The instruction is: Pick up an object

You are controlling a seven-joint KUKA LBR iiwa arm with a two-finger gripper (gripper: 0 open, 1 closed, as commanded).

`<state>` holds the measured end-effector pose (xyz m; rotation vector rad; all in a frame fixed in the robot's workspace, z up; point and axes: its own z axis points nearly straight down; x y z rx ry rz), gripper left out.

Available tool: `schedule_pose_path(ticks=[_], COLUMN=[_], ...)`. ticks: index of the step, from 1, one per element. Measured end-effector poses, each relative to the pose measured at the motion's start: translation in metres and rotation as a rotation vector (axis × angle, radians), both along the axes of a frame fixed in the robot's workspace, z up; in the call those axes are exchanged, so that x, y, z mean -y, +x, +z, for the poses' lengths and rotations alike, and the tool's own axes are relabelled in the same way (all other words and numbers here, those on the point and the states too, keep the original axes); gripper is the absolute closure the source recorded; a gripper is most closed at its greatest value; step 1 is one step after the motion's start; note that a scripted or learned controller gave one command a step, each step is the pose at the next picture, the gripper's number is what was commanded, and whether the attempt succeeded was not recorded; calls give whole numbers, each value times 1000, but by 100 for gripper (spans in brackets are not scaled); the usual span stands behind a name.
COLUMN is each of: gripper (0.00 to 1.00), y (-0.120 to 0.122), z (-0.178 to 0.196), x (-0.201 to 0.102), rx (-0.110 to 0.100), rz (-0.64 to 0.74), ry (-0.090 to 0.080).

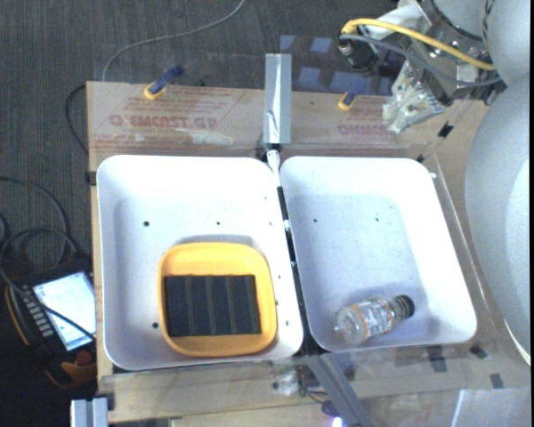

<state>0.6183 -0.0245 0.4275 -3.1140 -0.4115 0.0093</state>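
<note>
A clear plastic bottle (372, 317) with a dark cap lies on its side near the front of the right bin (338, 194). In the left bin (125, 194) rests a yellow tray-like object (218, 298) with a dark ribbed top. My gripper (411, 103) hangs above the back edge of the right bin, well clear of both objects, and I see nothing between its pale fingers.
A metal divider post (277, 96) stands between the bins at the back. Two clamps (163, 82) hold the cardboard backing. A handheld device (58, 308) and cables lie on the floor to the left. The grey arm (512, 194) fills the right side.
</note>
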Motion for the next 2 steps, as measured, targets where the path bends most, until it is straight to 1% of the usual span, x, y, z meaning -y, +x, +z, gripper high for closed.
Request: schedule_pose_path(ticks=[1, 2], gripper=[100, 100], y=[-46, -11], z=[-2, 5], x=[-12, -72], rx=[1, 2], rz=[264, -11], ry=[-3, -1])
